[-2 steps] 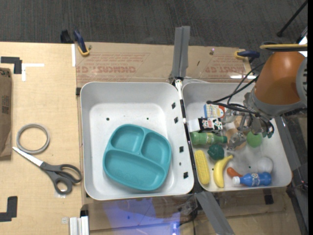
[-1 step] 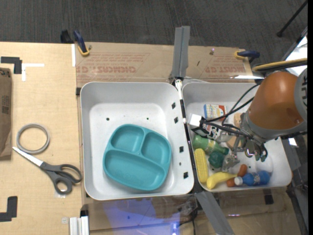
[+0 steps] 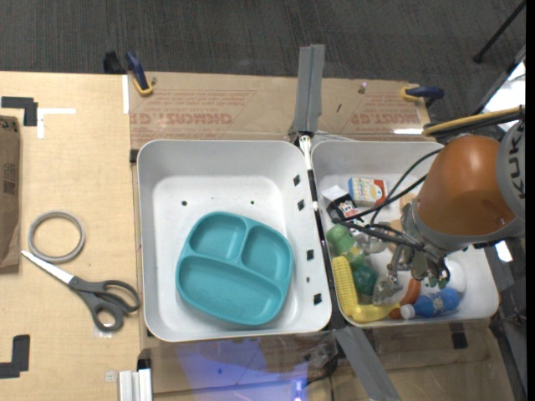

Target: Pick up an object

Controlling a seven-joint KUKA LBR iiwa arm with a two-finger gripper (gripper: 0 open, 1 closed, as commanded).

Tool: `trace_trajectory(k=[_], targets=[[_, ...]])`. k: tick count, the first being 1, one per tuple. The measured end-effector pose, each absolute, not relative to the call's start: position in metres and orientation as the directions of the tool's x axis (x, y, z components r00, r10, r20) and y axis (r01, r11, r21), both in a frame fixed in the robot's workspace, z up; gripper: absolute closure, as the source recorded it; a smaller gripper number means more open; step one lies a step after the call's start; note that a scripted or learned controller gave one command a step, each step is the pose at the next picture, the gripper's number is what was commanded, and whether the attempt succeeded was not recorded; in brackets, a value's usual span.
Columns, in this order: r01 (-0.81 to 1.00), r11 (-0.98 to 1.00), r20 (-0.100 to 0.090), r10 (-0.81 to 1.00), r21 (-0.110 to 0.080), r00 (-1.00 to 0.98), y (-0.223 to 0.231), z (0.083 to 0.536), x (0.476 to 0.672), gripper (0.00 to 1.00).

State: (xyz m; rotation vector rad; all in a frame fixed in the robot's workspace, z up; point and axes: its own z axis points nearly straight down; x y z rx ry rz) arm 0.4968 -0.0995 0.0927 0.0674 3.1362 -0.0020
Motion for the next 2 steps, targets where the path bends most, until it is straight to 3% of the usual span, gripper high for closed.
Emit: trace_trajectory(k=[1, 2], targets=[[0.023, 1.0, -0.028, 0.023, -0.005, -0.999, -0.0959, 0.0976, 0.4855, 0.0], [-0.006, 1.0, -0.028, -0.006, -0.004, -1.0, -0.0965, 0.0977, 0.4857, 0.0]])
